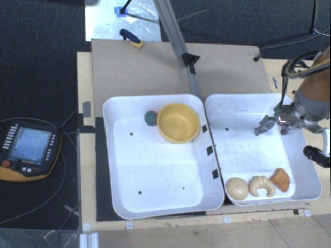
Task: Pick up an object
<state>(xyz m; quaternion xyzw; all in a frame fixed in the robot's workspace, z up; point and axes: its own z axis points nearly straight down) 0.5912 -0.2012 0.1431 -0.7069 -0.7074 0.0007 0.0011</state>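
Observation:
My gripper (262, 126) hovers over the upper right part of the right bin (243, 112), open, with nothing between its fingers. Along that bin's front edge lie a round beige bun (237, 188), a pale croissant (262, 185) and an orange-brown wedge (281, 179), all well below the gripper. In the left bin (155, 190), a yellow bowl (178, 123) stands at the back right corner with a small dark green ball (150, 118) touching its left side.
A metal pole (173, 27) slants down to the bins' shared back corner. A teach pendant (26, 149) lies on the floor at the left. A blue and yellow clamp (131, 36) sits at the cardboard's back edge. Cables hang at the right.

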